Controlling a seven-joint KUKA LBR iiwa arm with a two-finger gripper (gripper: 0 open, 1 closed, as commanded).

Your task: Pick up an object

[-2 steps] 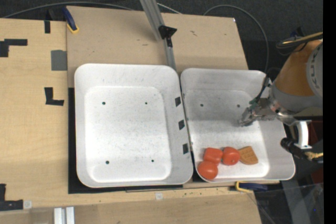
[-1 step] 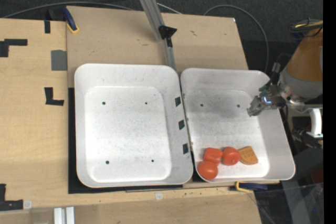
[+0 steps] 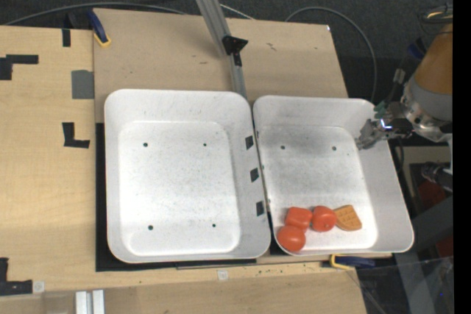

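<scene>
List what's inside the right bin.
Right bin: three red-orange pieces and a tan piece clustered at its near edge. Whether anything lies beneath the cluster can't be seen. End effector sits over the far-right rim.

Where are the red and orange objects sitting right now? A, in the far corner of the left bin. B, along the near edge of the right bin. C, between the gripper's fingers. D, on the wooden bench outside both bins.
B: the three red pieces and the orange piece lie clustered by the near wall of the right bin, apart from the gripper at its far right rim.
</scene>
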